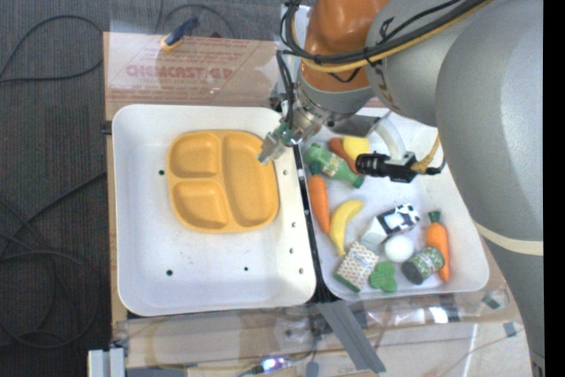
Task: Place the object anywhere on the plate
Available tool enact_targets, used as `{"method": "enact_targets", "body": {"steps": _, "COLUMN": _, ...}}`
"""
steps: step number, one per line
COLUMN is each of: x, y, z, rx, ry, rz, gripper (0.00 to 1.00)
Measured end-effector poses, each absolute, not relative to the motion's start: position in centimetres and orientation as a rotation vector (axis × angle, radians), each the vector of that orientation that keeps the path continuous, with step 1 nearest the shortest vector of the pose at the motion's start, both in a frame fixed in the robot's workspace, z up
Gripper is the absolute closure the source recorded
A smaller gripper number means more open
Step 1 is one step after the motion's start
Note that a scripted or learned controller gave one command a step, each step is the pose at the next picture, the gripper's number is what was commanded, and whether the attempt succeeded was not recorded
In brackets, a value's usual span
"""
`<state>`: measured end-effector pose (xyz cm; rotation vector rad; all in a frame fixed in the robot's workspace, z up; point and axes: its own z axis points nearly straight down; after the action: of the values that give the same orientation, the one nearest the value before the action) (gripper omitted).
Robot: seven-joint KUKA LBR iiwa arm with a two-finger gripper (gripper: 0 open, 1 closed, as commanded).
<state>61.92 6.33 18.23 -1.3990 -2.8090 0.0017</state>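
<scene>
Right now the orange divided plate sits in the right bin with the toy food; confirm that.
Not quite. The camera view shows the orange divided plate in the left bin, by itself. The toy food, such as the banana and the carrots, lies in the right bin.

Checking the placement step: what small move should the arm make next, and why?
Probably shift the gripper slightly left in the view, toward the middle of the plate. It hangs over the plate's right rim, close to the bin wall, so a release there might miss. Whether it carries anything is unclear.
</scene>
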Motion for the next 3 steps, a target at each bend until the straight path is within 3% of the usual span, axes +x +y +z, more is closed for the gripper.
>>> {"method": "enact_targets", "body": {"steps": 1, "x": 62.9, "y": 16.2, "z": 18.8, "rx": -1.395, "ry": -2.812, "rz": 0.003, "gripper": 1.00}}
{"method": "enact_targets", "body": {"steps": 2, "x": 60.2, "y": 22.2, "z": 18.5, "rx": -1.417, "ry": -2.801, "rz": 0.005, "gripper": 1.00}}
{"method": "enact_targets", "body": {"steps": 3, "x": 58.5, "y": 18.1, "z": 21.8, "rx": -1.482, "ry": -2.768, "rz": 0.006, "gripper": 1.00}}
